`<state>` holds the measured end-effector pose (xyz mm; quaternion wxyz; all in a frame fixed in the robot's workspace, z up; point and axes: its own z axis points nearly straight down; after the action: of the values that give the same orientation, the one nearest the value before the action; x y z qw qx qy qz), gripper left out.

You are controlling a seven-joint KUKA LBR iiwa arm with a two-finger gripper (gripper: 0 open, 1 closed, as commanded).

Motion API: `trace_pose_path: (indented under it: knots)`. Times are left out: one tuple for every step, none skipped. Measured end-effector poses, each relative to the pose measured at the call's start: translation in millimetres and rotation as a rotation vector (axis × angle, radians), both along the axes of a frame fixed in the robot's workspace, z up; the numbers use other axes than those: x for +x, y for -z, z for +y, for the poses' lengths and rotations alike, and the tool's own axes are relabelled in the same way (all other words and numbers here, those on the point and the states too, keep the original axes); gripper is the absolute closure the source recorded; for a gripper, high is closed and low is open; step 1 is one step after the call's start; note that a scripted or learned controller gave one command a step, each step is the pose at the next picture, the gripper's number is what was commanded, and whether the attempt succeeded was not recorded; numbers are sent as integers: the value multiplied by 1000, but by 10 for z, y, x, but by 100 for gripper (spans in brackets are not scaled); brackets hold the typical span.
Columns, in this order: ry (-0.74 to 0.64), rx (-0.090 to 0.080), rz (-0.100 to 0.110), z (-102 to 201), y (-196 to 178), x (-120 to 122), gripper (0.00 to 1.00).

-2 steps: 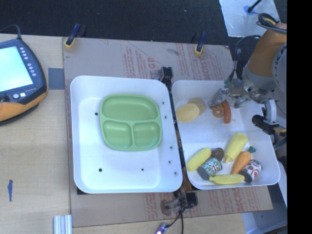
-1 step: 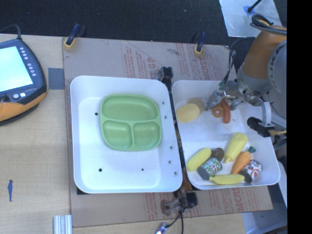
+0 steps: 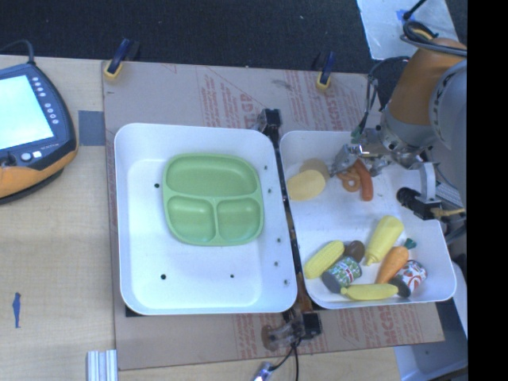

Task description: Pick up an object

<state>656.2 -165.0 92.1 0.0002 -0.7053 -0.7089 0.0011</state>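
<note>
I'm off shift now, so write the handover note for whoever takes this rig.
End effector: low in the right bin, at its upper part, on a red-orange sausage; no grip can be confirmed.
Things: potato left of it; corn, yellow bottle, carrot, cans and banana along the bin's lower part. Green plate in the left bin.
Done: approach only.
Left: secure an item and lift it.

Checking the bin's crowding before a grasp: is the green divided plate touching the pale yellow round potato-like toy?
Apart. The camera view shows the green divided plate in the left bin and the pale yellow toy in the right bin, bin walls between.
</note>
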Motion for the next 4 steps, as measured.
trace_pose_path:
  knots:
    - [3,1,-1,-200,-2,2,0]
    - [0,1,3,-5,3,-107,0]
    - [3,1,0,-206,3,0,0]
    - [-1,0,3,88,3,-156,0]
